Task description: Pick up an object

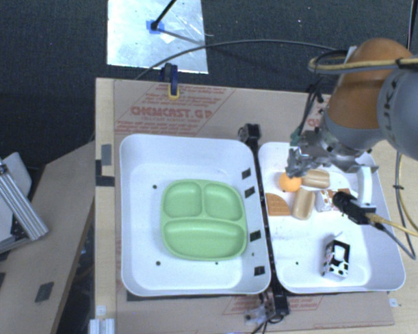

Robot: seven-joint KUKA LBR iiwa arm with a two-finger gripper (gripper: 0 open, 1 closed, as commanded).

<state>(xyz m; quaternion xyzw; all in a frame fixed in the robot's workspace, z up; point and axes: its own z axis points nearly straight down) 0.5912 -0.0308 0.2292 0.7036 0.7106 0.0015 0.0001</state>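
The gripper (296, 161) hangs low over the far end of the right bin (380, 271), directly above a small orange ball-like piece (289, 182); whether its fingers are apart or together I cannot tell. Just beside the orange piece lie two tan cylinders (308, 194) and a brown wedge (277, 204), tightly clustered. A black-and-white block (336, 259) sits well apart, nearer the front. The left bin (135, 215) carries a green divided tray (204, 219). Risk, as I judge it: the crowding could make the fingers nudge a neighbour, or the round piece could roll free.

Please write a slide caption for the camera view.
Two-finger gripper above small orange object in right white bin.
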